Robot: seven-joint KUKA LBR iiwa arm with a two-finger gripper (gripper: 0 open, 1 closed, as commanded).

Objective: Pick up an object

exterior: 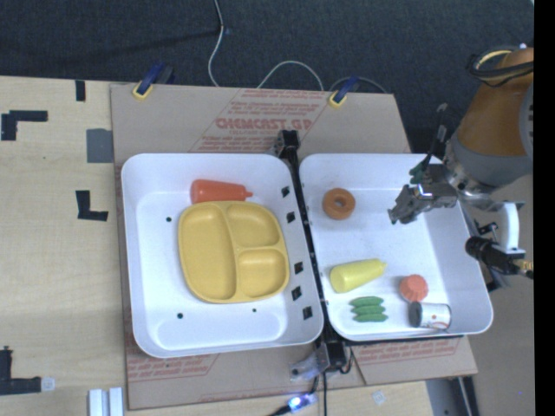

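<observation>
The right bin (451, 232) holds a brown doughnut (338, 204), a yellow corn-like piece (355, 274), a green pea pod (368, 309), a small orange-red round item (414, 287) and a small can lying on its side (431, 316). My gripper (406, 208) hangs over the right bin's upper right part, right of the doughnut and apart from it. Nothing shows between its dark fingers. In the left bin (147, 198) a yellow divided plate (232, 251) lies with an orange carrot (220, 191) just behind it.
The two bins meet at a black clip seam (299, 232). Brown cardboard (260, 120) lies under both bins, with blue and yellow clamps (343, 91) at its back edge. A white cable (217, 42) runs off behind. The arm's grey body (499, 137) stands over the right edge.
</observation>
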